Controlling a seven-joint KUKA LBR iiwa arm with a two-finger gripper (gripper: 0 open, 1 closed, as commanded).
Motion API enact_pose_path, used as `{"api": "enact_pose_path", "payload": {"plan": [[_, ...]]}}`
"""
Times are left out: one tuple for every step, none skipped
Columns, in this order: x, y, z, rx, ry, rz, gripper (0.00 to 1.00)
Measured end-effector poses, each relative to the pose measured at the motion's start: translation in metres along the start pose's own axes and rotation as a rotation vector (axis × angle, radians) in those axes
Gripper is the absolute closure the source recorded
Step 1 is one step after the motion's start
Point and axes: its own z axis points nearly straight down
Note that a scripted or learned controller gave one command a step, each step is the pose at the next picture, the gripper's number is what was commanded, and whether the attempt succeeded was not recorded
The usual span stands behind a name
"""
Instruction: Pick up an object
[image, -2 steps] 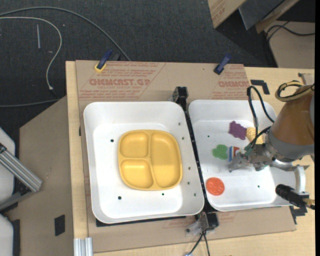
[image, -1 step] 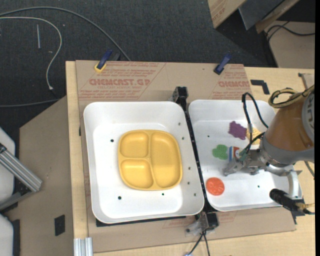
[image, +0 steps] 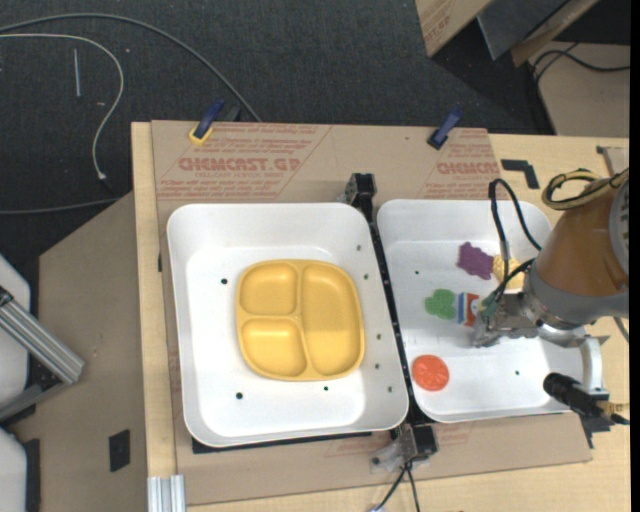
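Arm (image: 585, 255) reaching into right bin (image: 440, 225) — pincer (image: 487, 325) lowered beside green object (image: 440, 303), grip state unclear

Looks like my robotics lab: cardboard-topped desk (image: 330, 150) held by blue clamps (image: 207, 122), two white bins (image: 185, 300), loose cables (image: 100, 150) on dark carpet (image: 300, 60), aluminium framing (image: 35, 340) at left.

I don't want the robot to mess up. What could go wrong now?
The gripper sits low among crowded toys: a green piece, a striped one and a purple one. It might pinch two together, or shove them aside and grab nothing. The orange disc lies flat and may be hard to grip.
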Motion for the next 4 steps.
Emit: {"api": "enact_pose_path", "payload": {"plan": [[0.005, -0.003, -0.045, -0.004, -0.003, -0.001, 1.0], [0.009, -0.003, -0.089, -0.005, -0.003, -0.001, 1.0], [0.009, -0.002, -0.11, -0.003, -0.003, -0.001, 1.0], [0.057, 0.006, -0.105, 0.001, 0.001, -0.005, 1.0]]}}
